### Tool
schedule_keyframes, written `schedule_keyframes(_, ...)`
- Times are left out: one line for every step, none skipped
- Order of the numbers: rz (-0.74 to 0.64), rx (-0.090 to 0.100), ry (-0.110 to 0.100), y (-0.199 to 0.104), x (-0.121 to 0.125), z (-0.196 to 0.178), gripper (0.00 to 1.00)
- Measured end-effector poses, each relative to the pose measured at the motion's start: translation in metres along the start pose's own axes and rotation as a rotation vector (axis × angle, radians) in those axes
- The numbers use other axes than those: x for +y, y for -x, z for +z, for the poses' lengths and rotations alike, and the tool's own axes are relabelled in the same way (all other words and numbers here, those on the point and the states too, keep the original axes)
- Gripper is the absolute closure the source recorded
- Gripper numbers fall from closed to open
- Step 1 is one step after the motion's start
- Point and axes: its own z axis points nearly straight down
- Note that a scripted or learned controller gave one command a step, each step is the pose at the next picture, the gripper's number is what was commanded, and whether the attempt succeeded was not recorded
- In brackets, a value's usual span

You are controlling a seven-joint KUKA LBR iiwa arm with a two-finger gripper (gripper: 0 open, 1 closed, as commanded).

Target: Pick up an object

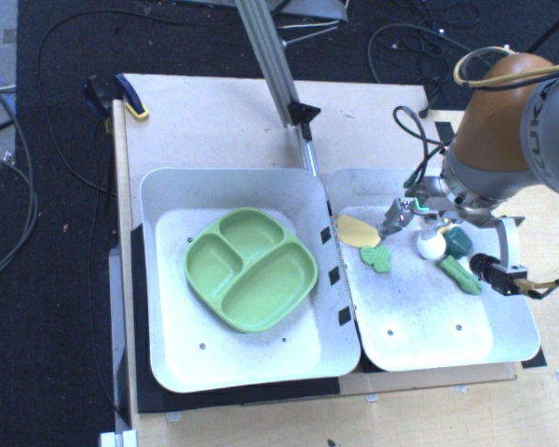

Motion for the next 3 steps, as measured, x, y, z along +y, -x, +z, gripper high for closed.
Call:
schedule_keyframes(0.0, 0.0, 0.001, 0.0, 0.0, -0.001, 0.0)
schedule_keyframes(0.002, -0.001, -0.002, 0.002, 0.009, 0.048, 0.0)
schedule_keyframes(0.002, 0.0, -0.003, 0.002, 0.007, 0.102, 0.0)
